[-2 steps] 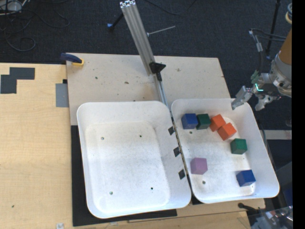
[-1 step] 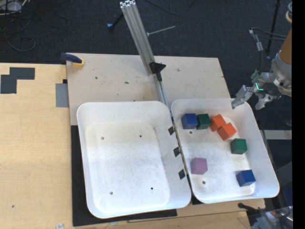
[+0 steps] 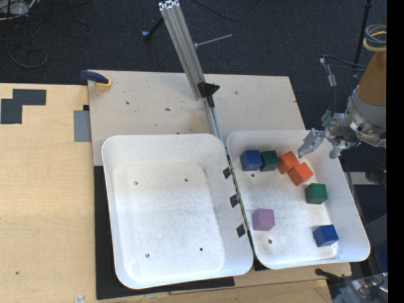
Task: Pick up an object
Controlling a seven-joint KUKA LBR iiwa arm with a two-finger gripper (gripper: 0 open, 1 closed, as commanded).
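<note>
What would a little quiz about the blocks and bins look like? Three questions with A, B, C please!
1. Where are the blocks?
A. left bin
B. right bin
C. floor

2. How many blue blocks?
A. one
B. two
C. four

3. What is the gripper doing?
A. hanging over the right bin's far edge, holding nothing
B. lifting the purple block
C. resting in the left bin

Answers: 1 B, all the blocks lie in the right bin. 2 B, one blue block at the far side, another near the front. 3 A, no block sits between its fingers.

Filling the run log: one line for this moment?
gripper: above right bin top edge | holding: nothing | blocks: in bin | phase: approach
</note>
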